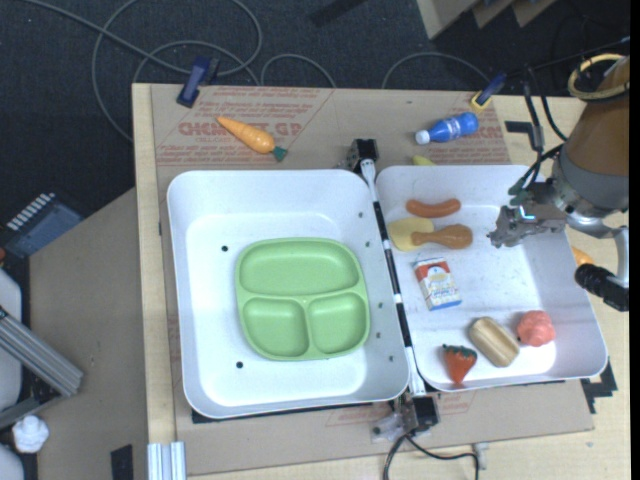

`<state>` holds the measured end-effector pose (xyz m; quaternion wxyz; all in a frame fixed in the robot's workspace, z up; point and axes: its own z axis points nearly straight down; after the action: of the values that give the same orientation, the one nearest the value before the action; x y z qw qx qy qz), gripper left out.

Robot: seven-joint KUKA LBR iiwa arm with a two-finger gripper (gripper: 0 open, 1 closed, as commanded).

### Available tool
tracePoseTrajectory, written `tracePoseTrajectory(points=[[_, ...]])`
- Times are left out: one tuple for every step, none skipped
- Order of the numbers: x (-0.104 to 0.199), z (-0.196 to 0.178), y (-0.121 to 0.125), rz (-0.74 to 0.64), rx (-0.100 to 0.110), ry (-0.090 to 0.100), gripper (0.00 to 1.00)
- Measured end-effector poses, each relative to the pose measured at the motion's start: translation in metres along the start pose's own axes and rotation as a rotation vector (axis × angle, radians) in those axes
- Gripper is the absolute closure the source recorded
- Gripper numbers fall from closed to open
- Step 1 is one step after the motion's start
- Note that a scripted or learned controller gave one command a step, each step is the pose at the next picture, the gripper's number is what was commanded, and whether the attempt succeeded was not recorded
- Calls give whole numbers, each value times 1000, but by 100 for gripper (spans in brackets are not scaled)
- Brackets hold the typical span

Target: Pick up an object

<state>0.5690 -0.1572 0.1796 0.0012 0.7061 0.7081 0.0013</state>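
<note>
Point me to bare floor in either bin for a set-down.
Left bin: bare white ring all around the green tray, widest along its far side. Right bin: open strip between the carton and the gripper. Crowded near corner: bread roll, pink ball, strawberry.

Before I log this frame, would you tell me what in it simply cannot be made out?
- Gripper: small and dark over the right bin; whether it is open or shut cannot be told.
- Small carton: its print is too small to read.
- Arm: cut off by the picture's right edge.
- Yellow piece beside the blue bottle: mostly hidden behind the bin rim, so its kind is unclear.
</note>
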Motion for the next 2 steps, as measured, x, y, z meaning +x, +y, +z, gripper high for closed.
tracePoseTrajectory(points=[[-1,1,-1,2,3,0,0],[66,47,17,1,6,2,0]])
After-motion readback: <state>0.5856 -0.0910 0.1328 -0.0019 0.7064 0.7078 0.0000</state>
